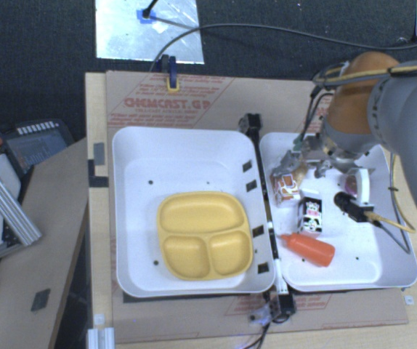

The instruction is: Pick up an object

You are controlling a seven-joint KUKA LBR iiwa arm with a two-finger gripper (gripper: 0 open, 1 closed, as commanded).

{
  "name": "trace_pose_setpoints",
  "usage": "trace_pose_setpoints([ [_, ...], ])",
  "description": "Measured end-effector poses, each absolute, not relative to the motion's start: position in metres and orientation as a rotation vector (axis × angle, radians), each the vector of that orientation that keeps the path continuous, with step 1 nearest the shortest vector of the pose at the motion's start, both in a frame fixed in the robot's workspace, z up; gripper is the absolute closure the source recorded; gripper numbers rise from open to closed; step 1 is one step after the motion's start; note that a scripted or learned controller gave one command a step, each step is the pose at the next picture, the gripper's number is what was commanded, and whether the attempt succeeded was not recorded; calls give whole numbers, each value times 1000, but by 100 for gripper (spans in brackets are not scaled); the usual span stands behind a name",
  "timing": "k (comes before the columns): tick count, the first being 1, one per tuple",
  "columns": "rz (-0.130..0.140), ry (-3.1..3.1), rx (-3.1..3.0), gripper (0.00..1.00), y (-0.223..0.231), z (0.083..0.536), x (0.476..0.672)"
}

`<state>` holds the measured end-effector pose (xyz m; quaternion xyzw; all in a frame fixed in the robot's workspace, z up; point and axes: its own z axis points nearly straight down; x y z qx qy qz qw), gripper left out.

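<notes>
In the right bin [383, 264], three small things lie near its left wall. A red-and-white carton [286, 188] is the farthest back. Below it stands a black-and-white cow-patterned carton [310, 217], and an orange carrot [312, 249] lies in front, pointing left. My gripper [301, 161] hangs low at the bin's back left, just above and touching or nearly touching the red-and-white carton's top edge. The grey arm with its orange band [357, 93] reaches in from the right and hides the bin's back right corner.
The left bin [136, 158] holds a yellow three-compartment plate [203, 235] in its front half. A black divider strip [261, 195] runs between the bins. A yellow cable [394, 224] trails across the right bin's right side.
</notes>
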<state>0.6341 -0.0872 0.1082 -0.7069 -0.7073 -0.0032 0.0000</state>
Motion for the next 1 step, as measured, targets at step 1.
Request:
trace_pose_setpoints([
  [1, -24, -2232, -2228, 100, -87, 125, 638],
])
